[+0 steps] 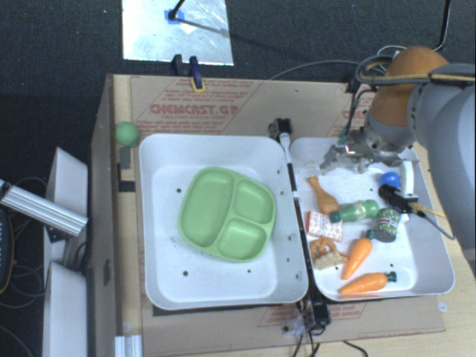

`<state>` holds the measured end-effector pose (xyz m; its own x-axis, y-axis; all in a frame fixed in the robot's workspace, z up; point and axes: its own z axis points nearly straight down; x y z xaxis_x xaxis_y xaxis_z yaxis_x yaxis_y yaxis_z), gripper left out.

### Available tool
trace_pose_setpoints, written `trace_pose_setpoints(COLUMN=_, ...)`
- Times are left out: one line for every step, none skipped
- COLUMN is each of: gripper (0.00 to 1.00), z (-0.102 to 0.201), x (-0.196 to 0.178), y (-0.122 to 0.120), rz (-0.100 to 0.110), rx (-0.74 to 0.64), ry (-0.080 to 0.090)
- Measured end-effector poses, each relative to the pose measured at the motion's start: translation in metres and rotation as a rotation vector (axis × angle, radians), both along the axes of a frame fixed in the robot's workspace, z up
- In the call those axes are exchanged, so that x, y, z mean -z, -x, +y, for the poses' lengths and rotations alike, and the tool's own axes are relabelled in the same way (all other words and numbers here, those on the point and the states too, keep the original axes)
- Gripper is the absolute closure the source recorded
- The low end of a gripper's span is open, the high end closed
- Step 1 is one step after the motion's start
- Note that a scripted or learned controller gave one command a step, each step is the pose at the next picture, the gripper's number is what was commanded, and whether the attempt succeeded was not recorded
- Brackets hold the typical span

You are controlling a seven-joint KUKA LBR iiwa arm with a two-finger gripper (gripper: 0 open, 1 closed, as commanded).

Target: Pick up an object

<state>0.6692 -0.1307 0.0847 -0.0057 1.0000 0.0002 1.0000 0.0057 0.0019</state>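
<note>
Over the far end of the right bin (pixel 425 268) hangs the gripper (pixel 348 155), how wide I cannot tell, while the drumstick (pixel 322 193) near it, the bottle (pixel 355 211) and the carrots (pixel 358 255) lie on its floor, so the pick seems not yet made.

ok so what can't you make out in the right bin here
All in the camera view:
- Red-and-white packet: the print is too small to read.
- Brownish lump just below the packet: too blurred to identify.
- Blue object: too small to tell what it is.
- Right bin: its far right corner is hidden under the arm.
</note>
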Motion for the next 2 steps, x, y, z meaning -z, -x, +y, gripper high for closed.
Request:
trace_pose_setpoints(gripper=0.00, z=0.0236, x=-0.0001, y=0.0000, rz=0.000, rx=0.000, ry=0.000)
trace_pose_setpoints(gripper=0.00, z=0.0226, x=-0.0002, y=0.0001, rz=0.000, rx=0.001, ry=0.001)
